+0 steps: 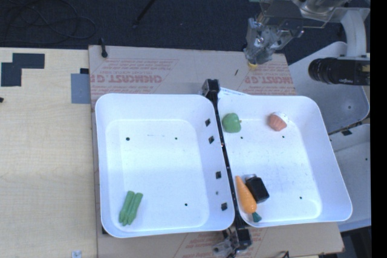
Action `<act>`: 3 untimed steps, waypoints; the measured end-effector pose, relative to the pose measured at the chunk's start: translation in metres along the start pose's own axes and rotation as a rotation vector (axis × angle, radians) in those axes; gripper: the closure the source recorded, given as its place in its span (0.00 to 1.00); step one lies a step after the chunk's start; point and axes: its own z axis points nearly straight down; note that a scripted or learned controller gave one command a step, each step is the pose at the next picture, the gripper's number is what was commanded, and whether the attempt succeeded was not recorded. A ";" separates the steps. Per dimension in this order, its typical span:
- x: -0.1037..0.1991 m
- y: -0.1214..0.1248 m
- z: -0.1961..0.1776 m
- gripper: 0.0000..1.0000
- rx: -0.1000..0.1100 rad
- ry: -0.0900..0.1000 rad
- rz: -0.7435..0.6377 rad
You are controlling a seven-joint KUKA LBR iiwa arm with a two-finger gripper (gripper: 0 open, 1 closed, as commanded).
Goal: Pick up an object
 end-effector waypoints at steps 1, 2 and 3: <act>0.001 0.000 -0.009 1.00 0.004 -0.001 -0.008; 0.001 0.000 -0.008 0.00 0.006 -0.001 -0.010; 0.002 0.000 -0.018 1.00 0.008 -0.002 -0.017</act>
